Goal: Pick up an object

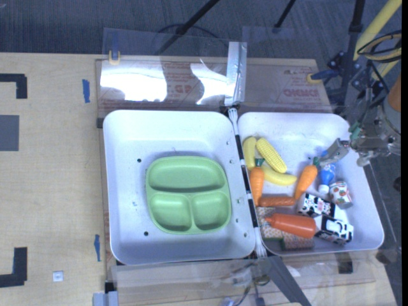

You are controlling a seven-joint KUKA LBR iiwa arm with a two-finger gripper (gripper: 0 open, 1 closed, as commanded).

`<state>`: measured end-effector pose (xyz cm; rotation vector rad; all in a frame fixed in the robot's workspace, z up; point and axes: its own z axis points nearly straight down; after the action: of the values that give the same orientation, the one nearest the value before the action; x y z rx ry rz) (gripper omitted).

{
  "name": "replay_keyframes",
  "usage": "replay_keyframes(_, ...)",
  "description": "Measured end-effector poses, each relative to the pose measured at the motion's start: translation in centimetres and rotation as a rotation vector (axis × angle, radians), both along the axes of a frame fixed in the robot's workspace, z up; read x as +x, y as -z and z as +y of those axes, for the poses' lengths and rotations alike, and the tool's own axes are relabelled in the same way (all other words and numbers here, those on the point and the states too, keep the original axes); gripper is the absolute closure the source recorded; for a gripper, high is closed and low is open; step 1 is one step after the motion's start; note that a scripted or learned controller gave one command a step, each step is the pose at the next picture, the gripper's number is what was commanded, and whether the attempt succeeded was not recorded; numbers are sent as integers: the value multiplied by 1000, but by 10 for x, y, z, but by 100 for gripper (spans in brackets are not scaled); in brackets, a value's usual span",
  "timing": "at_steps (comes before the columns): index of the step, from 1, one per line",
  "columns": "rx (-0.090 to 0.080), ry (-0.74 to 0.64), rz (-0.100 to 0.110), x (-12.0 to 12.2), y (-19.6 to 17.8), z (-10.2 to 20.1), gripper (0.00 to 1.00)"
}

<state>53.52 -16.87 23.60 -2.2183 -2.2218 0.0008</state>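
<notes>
Gripper (336,150) at right bin's (373,199) upper right edge; can't tell its grip state. Nearest target: carrot (305,179), just down-left, long axis tilted toward the gripper.

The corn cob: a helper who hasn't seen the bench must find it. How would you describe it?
Look in the right bin, in its upper left part. The corn cob lies slanted there across a smooth yellow banana; only the cob has a bumpy, kernelled surface.
</notes>
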Motion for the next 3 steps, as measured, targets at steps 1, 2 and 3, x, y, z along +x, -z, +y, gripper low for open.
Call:
replay_keyframes(1, -1, -66, -7, 61, 141, 32, 0)
replay_keyframes(2, -3, -63, -9, 61, 131, 31, 100)
replay_keyframes(3, -4, -61, -12, 62, 121, 31, 100)
